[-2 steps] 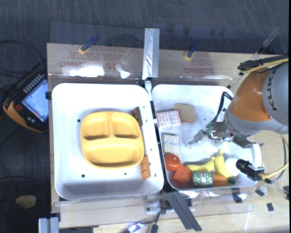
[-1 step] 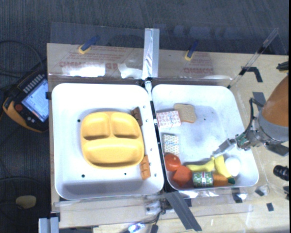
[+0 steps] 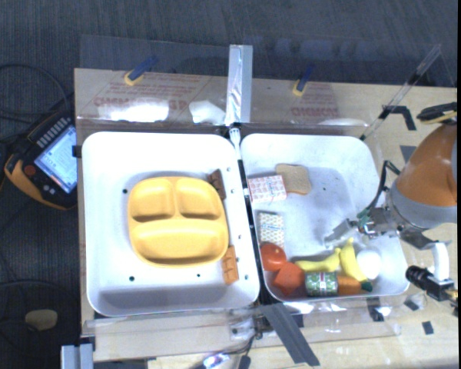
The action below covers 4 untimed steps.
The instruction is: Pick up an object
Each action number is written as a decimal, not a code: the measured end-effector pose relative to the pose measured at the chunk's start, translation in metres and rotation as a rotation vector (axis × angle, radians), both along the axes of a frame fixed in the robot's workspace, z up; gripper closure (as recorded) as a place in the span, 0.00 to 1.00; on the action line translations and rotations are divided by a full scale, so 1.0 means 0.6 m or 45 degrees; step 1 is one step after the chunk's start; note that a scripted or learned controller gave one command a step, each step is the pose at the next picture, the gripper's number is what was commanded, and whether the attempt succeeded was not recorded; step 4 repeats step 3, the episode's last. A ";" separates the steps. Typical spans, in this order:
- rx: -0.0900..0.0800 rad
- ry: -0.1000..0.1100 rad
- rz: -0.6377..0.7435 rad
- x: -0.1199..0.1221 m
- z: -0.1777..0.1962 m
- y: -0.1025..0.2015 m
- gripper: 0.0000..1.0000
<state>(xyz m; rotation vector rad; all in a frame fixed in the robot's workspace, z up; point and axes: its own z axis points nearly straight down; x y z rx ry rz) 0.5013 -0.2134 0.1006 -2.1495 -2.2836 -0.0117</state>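
**Op:** I see the arm [image 3: 430, 179] coming in from the right, grey with a glossy orange band, its wrist over the right bin's [image 3: 330, 148] right rim. The gripper [image 3: 359, 225] sits low above the bin's right half; I cannot tell how it is set, the metal parts blur together there.

**Desk:** What is under it?

**Op:** Just below it lies a curved yellow banana [image 3: 346, 258], smooth-skinned, touching a round white ball [image 3: 367, 265]. Beside those, along the near wall, a small green-labelled can [image 3: 320, 284] lies on its side, with an orange carrot [image 3: 350, 286] to its right and a red tomato [image 3: 273, 256] and orange-red pepper [image 3: 289, 277] to its left.

**Desk:** Anything farther back?

**Op:** A tan, bread-like slice [image 3: 293, 178] lies flat near the far wall, next to a patterned box [image 3: 266, 187]; a second checked packet [image 3: 271, 227] lies below it by the divider.

**Desk:** Left bin?

**Op:** The left bin [image 3: 107, 283] holds a moulded yellow plastic tray [image 3: 177, 220] with three compartments, and a small orange block [image 3: 230, 266] just beside its right corner.
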 end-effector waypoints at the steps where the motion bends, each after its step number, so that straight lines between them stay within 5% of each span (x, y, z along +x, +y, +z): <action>1: 0.006 -0.009 0.083 0.041 -0.011 0.001 0.00; 2: -0.010 0.002 0.021 -0.028 -0.003 0.010 0.00; 3: -0.007 0.002 0.022 -0.027 0.011 0.012 1.00; 4: -0.007 0.002 0.022 -0.027 0.011 0.012 1.00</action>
